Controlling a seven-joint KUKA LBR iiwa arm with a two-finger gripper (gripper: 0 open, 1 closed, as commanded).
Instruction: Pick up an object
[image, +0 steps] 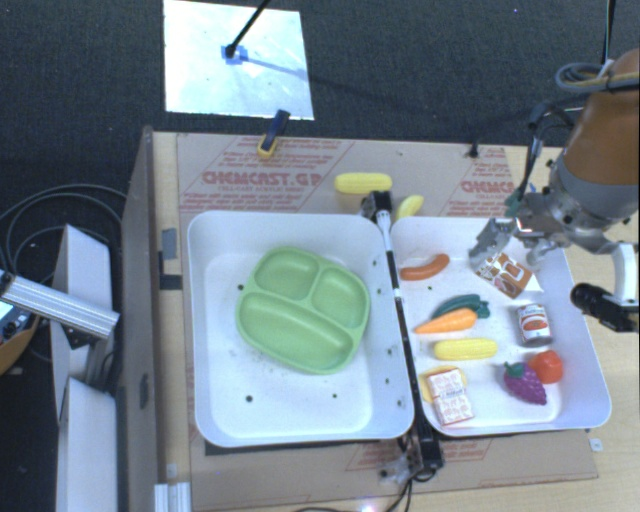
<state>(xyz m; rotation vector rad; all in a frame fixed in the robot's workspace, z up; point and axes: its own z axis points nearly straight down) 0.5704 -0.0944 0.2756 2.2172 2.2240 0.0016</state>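
Observation:
My gripper (515, 246) hangs over the back right part of the right bin (590, 400), on the grey arm with its orange band. Its two grey fingers (491, 239) stand apart, so it is open. Right under them lies a small orange and white carton (505, 274), tilted, with its upper edge at the fingertips; nothing shows it lifted or clamped. Also in this bin are a sausage (425, 267), a carrot (445, 320) with a green piece (466, 304) at its top, a yellow corn cob (465, 349), a small can (533, 323), a tomato (547, 366), purple grapes (524, 384) and a cracker box (450, 395).
The left bin (215, 400) holds a green divided plate (303, 310). The ridge between the bins (398, 300) runs front to back. Behind the bins, two yellow toys (362, 183) (408, 207) lie on the cardboard. A black part of the arm (603, 304) juts over the right rim.

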